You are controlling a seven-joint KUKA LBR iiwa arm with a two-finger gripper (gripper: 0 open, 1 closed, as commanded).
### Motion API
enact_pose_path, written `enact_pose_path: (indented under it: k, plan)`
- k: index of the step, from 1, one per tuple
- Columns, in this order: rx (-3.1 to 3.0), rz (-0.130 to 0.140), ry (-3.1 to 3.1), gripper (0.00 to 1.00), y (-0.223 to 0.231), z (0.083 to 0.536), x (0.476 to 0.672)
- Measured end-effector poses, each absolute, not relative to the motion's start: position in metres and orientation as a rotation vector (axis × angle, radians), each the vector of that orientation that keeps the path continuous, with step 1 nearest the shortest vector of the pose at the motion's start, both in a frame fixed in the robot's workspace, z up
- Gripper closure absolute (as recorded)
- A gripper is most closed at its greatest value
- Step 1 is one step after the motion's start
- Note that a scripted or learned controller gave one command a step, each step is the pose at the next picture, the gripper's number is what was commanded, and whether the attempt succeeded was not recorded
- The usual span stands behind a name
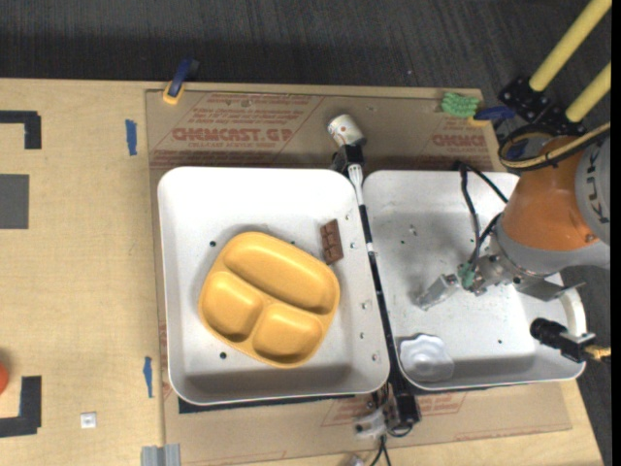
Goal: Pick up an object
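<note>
A yellow divided plate (270, 297) lies in the left bin (184, 212), filling much of its middle. A small brown block (331, 241) rests near that bin's right wall, just above the plate. In the right bin (427, 197) a small clear, whitish cup-like object (427, 355) sits at the front left corner. My gripper (434, 290) hangs low over the right bin's floor, left of centre, a short way above the clear object and apart from it. I see nothing held in it. The grey arm with its orange band (545, 219) reaches in from the right.
The two bins meet at a central ridge (374, 280). A white knob-like fixture (343, 129) stands behind the bins on the cardboard. Black cables run along the right bin's right side. Yellow poles cross the top right corner.
</note>
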State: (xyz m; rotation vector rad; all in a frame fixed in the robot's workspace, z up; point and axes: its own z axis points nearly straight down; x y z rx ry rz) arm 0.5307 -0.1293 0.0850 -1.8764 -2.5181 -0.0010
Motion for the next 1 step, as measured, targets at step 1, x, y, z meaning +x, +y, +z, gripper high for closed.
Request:
enact_pose_path:
  k: [1]
  plan:
    - [-2.248, -0.003, -2.194, 0.00, -0.1826, 0.0850, 0.5595]
